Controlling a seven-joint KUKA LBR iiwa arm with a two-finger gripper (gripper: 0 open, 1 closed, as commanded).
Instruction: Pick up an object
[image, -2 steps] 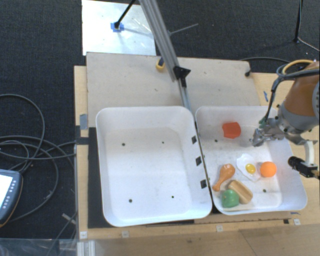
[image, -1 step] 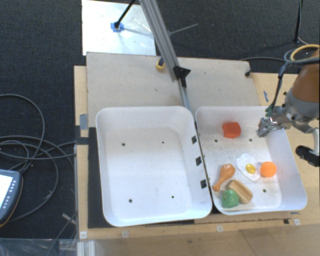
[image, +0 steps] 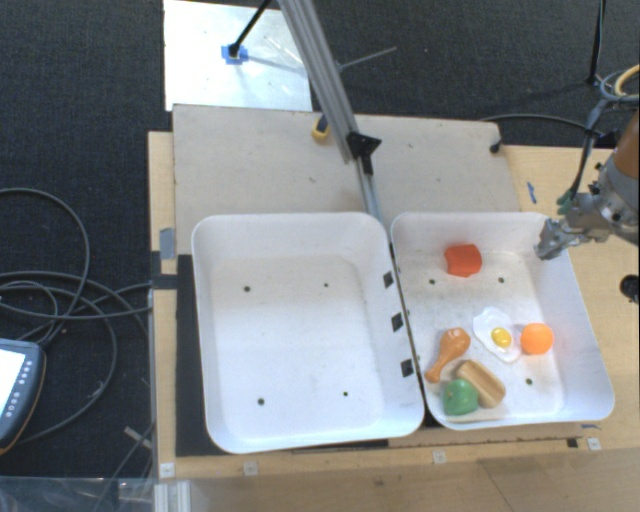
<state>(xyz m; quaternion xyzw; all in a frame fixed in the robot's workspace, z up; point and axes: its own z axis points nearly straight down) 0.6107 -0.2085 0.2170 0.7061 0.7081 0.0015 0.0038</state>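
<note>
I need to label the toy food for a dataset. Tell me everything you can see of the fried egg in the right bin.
The fried egg is a flat toy, glossy like plastic, with a wavy white outline and a raised yellow yolk near its middle. It lies flat on the floor of the right bin, toward that bin's right side. An orange ball sits against its right edge.

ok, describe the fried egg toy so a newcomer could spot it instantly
Look in the right-hand bin, toward its near right area. The fried egg lies flat between the orange ball and the drumstick. It is the one white piece with a yellow yolk.
</note>
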